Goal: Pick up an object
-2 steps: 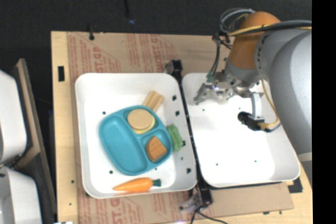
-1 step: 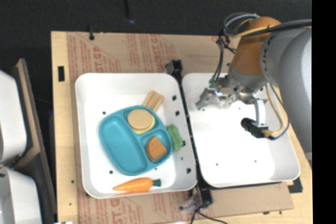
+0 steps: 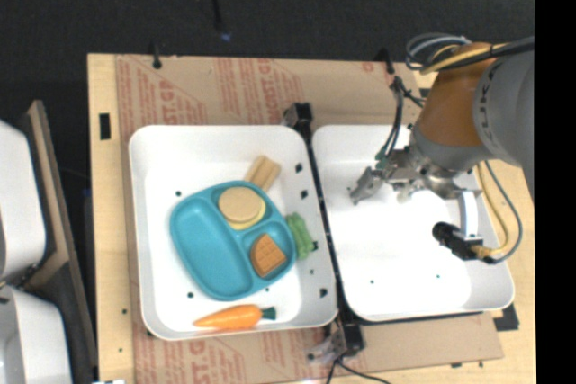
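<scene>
Seemingly open, end effector hovers in right bin, well apart from carrot.

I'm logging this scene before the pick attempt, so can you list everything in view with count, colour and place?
bins: 2, white, side by side on the bench
tray: 1, blue, compartmented, in the left bin
round biscuit: 1, tan, in the tray's upper compartment
square cracker: 1, orange-brown, in the tray's right compartment
wooden block: 1, light tan, left bin, at the tray's upper edge
green piece: 1, green, left bin, at the tray's right edge
carrot: 1, orange with green top, left bin, near its lower wall
arm: 1, grey with orange band, over the right bin
gripper: 1, metallic, above the right bin's upper part
</scene>
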`<state>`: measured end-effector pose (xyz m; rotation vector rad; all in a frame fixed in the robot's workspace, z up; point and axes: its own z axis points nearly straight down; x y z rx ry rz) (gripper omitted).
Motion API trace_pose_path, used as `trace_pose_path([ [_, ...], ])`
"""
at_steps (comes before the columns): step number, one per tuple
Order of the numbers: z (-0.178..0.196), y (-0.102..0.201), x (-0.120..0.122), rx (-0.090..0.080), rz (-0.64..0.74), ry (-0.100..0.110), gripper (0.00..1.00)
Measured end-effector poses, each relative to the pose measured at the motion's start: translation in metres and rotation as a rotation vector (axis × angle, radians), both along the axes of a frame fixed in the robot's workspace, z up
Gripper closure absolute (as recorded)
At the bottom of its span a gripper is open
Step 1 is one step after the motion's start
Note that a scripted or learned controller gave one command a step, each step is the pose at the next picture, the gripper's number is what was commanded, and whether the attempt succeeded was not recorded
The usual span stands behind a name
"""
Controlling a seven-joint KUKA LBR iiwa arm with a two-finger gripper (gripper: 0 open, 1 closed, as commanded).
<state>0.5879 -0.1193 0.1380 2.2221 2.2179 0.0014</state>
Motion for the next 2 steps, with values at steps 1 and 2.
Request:
trace_pose_path([
  [1,-0.039,-0.008,0.006,0.0,0.001,0.004,0.0],
  [2,0.055,0.017,0.01,0.0,0.004,-0.007,0.0],
])
